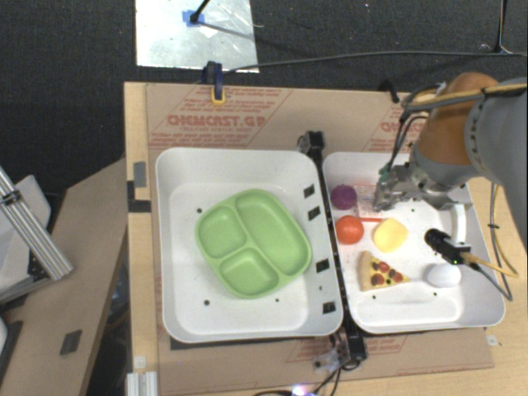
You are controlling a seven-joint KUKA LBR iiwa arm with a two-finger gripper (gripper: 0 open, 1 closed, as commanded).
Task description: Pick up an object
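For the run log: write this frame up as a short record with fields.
left bin: holds a green divided plate
right bin: purple ball, red ball, yellow lump, pizza slice, white egg shape
gripper: over the right bin's back part, between purple ball and yellow lump
grasp: cannot tell
arm: reaches in from the view's right

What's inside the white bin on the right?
A purple toy, red tomato, yellow lemon, pizza slice and white egg. The gripper hangs over the back, hiding whatever lies beneath it.
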